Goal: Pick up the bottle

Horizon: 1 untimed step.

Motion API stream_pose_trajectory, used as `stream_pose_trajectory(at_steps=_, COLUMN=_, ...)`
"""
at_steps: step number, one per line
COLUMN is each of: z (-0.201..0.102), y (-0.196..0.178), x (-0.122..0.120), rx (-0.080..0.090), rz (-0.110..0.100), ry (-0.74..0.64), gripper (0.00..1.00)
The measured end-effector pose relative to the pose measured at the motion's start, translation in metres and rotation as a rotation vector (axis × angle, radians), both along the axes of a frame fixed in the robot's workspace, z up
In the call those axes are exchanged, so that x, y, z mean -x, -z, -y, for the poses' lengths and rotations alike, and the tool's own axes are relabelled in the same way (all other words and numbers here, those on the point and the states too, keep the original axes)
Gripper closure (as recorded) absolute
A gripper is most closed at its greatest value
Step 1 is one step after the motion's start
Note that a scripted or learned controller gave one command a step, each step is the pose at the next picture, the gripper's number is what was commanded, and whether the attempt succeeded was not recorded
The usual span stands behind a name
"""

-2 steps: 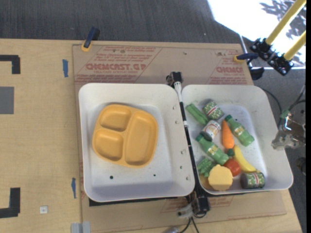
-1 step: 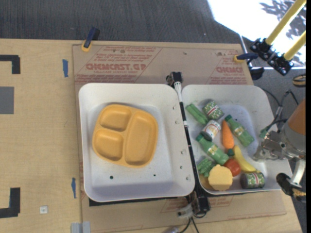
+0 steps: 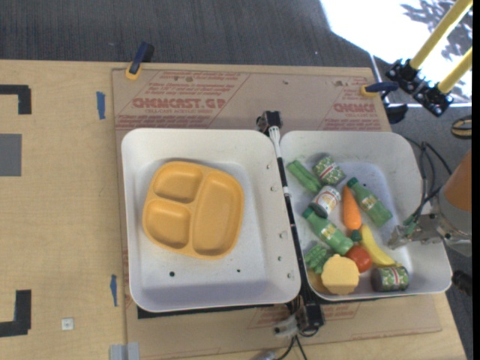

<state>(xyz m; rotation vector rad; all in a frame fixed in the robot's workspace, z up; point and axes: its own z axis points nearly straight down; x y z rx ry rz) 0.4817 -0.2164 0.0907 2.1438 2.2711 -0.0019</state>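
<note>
Overhead view of two white bins, robot gripper (image 3: 409, 229) at the right bin's (image 3: 401, 150) right edge.
A green bottle (image 3: 370, 204) lies among toy food beside a carrot (image 3: 351, 209) and banana (image 3: 374, 247). The gripper hovers near it, holding nothing; its opening cannot be told. The left bin (image 3: 142, 201) holds a yellow divided tray (image 3: 193, 208).

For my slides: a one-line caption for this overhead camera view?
Right bin crowded with toy food and green bottles; yellow divided tray in the left bin; arm's hand at the right edge.
</note>
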Motion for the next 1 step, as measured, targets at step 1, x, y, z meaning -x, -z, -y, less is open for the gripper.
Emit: stream_pose_trajectory(at_steps=1, z=0.0116, y=0.0, x=-0.0014, rx=0.002, rz=-0.002, ry=-0.373, gripper=1.0)
